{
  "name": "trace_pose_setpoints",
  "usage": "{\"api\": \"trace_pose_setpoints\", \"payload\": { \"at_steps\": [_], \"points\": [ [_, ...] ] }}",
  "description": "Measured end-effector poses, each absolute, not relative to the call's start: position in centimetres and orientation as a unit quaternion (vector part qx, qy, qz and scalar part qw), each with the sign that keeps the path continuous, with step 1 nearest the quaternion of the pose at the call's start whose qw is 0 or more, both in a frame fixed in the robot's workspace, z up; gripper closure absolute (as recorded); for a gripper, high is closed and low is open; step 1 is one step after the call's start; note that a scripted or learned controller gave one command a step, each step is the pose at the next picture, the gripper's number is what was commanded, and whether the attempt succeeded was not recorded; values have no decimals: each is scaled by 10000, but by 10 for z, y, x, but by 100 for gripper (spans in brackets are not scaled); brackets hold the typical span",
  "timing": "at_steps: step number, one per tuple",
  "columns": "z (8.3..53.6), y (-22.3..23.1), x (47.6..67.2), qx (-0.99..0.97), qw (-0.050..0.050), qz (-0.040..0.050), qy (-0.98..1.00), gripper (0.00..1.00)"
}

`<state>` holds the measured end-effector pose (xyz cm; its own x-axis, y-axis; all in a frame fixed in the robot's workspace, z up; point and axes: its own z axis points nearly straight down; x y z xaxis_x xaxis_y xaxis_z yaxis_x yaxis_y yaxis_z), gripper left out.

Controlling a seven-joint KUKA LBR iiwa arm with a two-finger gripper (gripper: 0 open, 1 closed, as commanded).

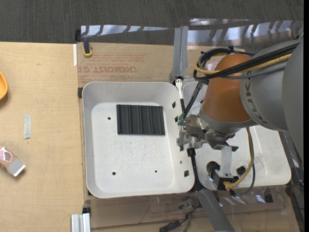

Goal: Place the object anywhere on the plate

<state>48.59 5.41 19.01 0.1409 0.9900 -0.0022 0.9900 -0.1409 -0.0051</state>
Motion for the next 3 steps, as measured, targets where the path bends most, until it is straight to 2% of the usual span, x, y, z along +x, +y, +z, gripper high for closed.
{"api": "trace_pose_setpoints", "payload": {
  "at_steps": [1,2,3],
  "points": [
    [241,124,515,-7674,3,23,-6412,100],
    [325,190,550,-7709,-6,28,-6369,100],
    [211,228,512,-7303,3,34,-6832,100]
  ]
}}
